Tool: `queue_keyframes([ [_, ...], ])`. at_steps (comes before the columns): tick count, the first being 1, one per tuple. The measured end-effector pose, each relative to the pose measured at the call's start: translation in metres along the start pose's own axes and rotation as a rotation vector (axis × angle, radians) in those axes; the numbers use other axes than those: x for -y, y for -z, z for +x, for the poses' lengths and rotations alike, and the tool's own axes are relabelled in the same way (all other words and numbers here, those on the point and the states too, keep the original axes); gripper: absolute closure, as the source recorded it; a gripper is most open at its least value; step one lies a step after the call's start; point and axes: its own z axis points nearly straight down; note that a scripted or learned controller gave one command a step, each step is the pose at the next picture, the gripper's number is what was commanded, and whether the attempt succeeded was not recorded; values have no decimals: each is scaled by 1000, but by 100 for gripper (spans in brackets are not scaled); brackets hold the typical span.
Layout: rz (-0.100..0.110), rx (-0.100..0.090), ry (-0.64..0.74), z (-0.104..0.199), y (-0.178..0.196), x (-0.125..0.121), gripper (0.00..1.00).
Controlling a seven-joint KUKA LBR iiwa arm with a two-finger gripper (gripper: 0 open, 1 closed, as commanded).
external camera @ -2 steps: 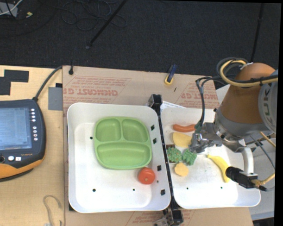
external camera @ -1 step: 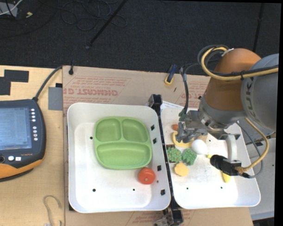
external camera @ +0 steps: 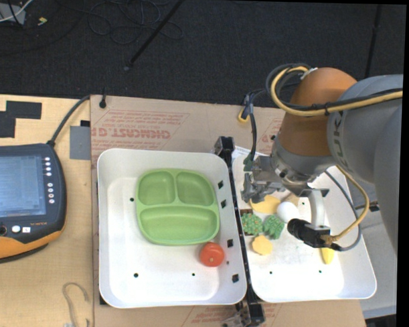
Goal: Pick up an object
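On the bench (external camera: 67, 268), far left, sits one control tablet (external camera: 19, 200). The left bin (external camera: 114, 270) holds one green divided plate (external camera: 177, 207) and one red ball (external camera: 212, 254) just beside the plate's near right corner. The right bin (external camera: 348, 282) holds two green leafy pieces (external camera: 263, 226), two yellow pieces (external camera: 262, 245), one white egg (external camera: 286, 210) and one yellow item (external camera: 328, 255). The jaws (external camera: 257, 188) hang over that bin's far left corner, just above the cluster; whether they are apart I cannot tell.

Grey arm (external camera: 367, 111) in from the right (orange band above the wrist), pincer (external camera: 257, 189) low, pointing down.
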Motion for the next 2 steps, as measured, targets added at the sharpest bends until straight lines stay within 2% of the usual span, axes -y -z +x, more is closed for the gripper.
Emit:
queue_keyframes([
  [2, 0, 0, -1, 4, 15, 13, 100],
])
